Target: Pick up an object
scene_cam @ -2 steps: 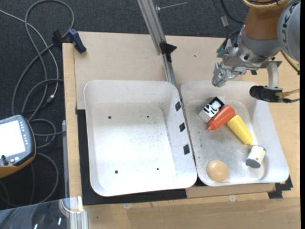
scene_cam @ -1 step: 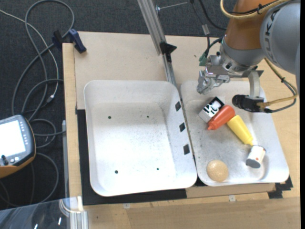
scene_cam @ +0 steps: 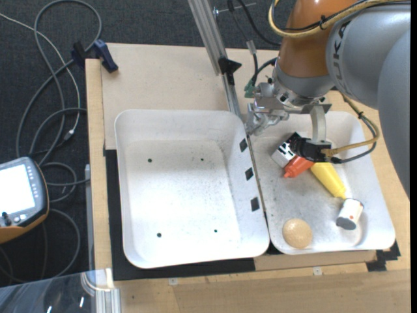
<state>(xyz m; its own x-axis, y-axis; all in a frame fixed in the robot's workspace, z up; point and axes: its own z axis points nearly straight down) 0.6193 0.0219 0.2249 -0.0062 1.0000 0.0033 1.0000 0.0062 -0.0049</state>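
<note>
My gripper (scene_cam: 259,119) hangs over the top left corner of the right bin (scene_cam: 374,194), close to the wall between the two bins. Nothing shows in its grasp. Just right of and below it lie a small black and white object (scene_cam: 285,150), an orange piece (scene_cam: 298,167) and a yellow cone-shaped piece (scene_cam: 330,178), all bunched together. Nearer the front of this bin are a white and grey cylinder (scene_cam: 350,213) and a tan ball (scene_cam: 297,233).
The left bin (scene_cam: 130,175) sits beside the right one, sharing a raised wall with black tabs (scene_cam: 251,175). A slanted metal pole (scene_cam: 207,31) rises behind the bins. Cables and a handheld pendant (scene_cam: 19,197) lie on the floor to the left.
</note>
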